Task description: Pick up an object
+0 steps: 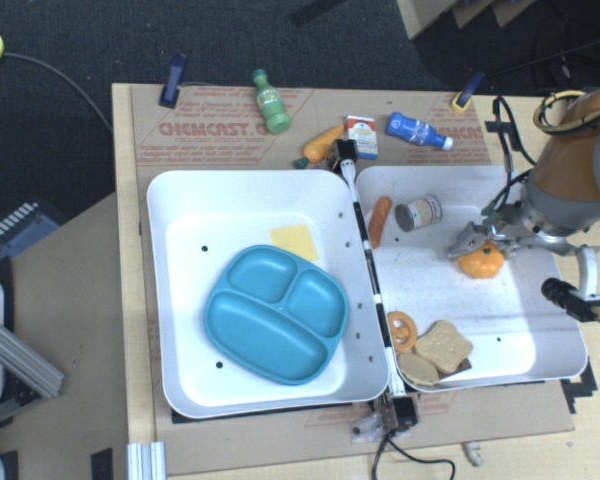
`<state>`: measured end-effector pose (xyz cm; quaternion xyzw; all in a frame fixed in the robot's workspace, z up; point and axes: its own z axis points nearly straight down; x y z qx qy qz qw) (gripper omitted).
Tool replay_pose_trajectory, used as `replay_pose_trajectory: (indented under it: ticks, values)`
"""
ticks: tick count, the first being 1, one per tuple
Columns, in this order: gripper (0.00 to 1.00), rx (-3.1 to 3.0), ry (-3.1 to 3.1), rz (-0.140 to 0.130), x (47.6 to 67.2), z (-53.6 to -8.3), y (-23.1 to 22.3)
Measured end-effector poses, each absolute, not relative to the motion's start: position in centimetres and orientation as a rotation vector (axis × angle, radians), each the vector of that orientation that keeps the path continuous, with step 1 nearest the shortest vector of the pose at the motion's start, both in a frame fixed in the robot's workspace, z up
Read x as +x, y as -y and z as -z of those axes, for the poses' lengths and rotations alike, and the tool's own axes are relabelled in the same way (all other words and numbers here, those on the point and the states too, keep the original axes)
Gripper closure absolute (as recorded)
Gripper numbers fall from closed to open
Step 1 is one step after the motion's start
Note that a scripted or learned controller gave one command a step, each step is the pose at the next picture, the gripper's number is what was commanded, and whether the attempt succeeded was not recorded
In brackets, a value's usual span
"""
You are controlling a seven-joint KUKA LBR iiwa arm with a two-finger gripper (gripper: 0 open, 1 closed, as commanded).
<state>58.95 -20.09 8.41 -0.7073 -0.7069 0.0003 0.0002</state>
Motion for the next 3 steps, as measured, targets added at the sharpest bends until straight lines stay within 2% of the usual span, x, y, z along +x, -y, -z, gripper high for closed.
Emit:
replay_pose_trajectory:
  ticks: [1, 2, 3]
  values:
    - [1.00, -2.224, 2.223, 0.002, 59.0, -9.5, 20.1]
    - [1.00, -2.219, 2.225, 0.003, 56.7, -18.5, 8.9]
    - [1.00, -2.217, 2.222, 0.000, 53.3, -22.3, 0.9]
